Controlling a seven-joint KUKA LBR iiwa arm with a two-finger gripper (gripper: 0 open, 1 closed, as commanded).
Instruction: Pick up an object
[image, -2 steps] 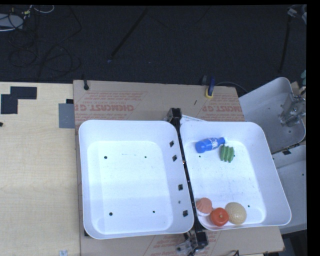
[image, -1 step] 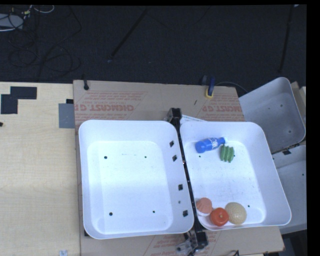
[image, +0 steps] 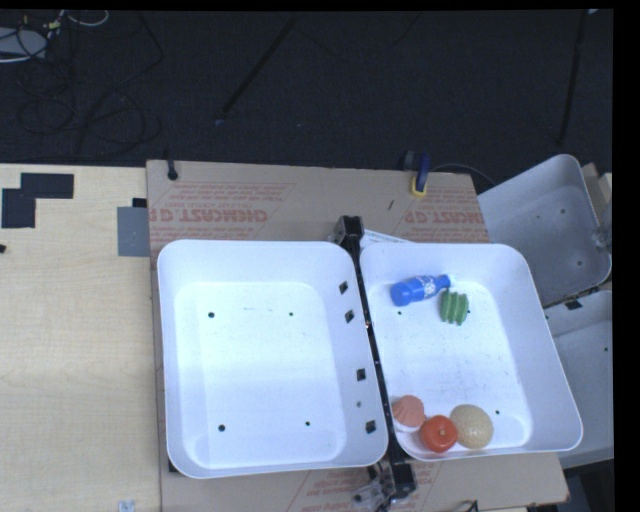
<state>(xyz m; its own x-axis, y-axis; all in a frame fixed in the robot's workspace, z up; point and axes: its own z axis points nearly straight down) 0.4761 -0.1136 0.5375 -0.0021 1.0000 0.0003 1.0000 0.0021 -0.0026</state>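
- Cardboard sheet (image: 300, 205) under the two bins: red print, upside down from this camera. One word, left of centre above the left bin, reads roughly "CHEMCAST"; last letters uncertain.
- Same sheet, upper right near a yellow clip (image: 419, 186): a red fragment, cut off, illegible.
- Same sheet, front edge below the bins: more red print, partly hidden, not legible.

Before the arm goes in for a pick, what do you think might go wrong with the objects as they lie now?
The red ball, the beige ball and the pink piece crowd one corner against the right bin's wall, so fingers may hit the wall or nudge neighbours. The blue bottle lies on its side and may roll. The green piece beside it is small.
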